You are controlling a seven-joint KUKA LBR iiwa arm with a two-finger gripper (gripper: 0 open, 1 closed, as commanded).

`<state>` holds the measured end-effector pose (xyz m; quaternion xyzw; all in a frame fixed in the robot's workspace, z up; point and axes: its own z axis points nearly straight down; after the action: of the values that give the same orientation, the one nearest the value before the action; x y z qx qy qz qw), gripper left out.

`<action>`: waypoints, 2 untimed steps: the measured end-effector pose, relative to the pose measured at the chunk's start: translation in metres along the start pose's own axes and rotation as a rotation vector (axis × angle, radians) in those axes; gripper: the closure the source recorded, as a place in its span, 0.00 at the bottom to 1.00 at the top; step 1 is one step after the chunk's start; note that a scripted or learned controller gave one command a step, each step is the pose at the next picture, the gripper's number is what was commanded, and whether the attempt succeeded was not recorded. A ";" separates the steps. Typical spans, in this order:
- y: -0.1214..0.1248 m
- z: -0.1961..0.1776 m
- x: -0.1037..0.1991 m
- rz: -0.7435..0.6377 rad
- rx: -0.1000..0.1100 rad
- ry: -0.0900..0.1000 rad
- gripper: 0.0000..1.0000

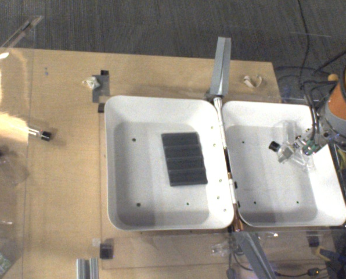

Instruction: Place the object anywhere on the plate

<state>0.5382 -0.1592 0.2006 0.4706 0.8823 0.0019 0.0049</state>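
Observation:
A dark grey ridged plate (184, 158) lies flat in the middle of the left bin (121, 173). In the right bin (260, 196), a small black object (273, 146) sits at the left tip of my gripper (290, 148). The gripper is low over the bin's upper middle, coming in from the right under the orange-banded wrist (341, 100). Its end is pale and translucent against the white bin, so I cannot make out whether the black object is held or only touching it. The plate is a good way to the gripper's left, across the wall between the bins.
A grey metal bar (222, 68) rises behind the seam between the bins. Cables (312, 80) hang at the right by the arm. A small vial (39, 134) lies on the wooden bench at left, and a black block (106, 249) sits near the front.

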 end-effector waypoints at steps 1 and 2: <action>0.080 -0.014 0.030 0.115 0.001 0.002 1.00; 0.147 -0.090 0.038 0.413 0.003 0.001 1.00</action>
<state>0.6380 -0.0457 0.2911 0.6415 0.7671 0.0018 0.0031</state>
